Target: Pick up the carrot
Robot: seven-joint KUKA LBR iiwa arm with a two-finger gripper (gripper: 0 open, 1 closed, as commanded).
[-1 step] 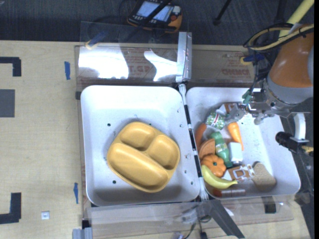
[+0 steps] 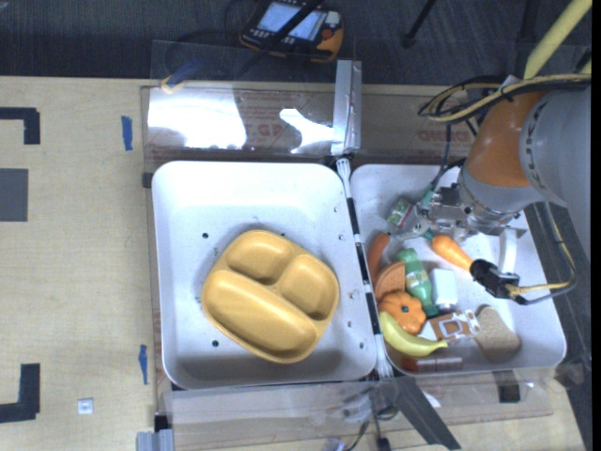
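Orange carrot (image 2: 450,250), one, in right bin (image 2: 545,332) below gripper (image 2: 460,216), grip state unclear. One banana (image 2: 410,336), one yellow tray (image 2: 270,293) in left bin (image 2: 178,205). No legible writing.

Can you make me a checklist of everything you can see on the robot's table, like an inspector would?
Surface: a wooden bench with two white bins side by side, the left bin and the right bin.
Job's things: the carrot lies in the right bin, just below the arm's wrist.
Clutter: a yellow three-part dish in the left bin; in the right bin a banana, a small pumpkin, a green bottle and a brown lump.
Grippers: the gripper is low over the right bin; its grip is too hidden to judge.
Cables: yellow and black wires loop by the arm.
Surroundings: a handheld controller lies beyond the bench.
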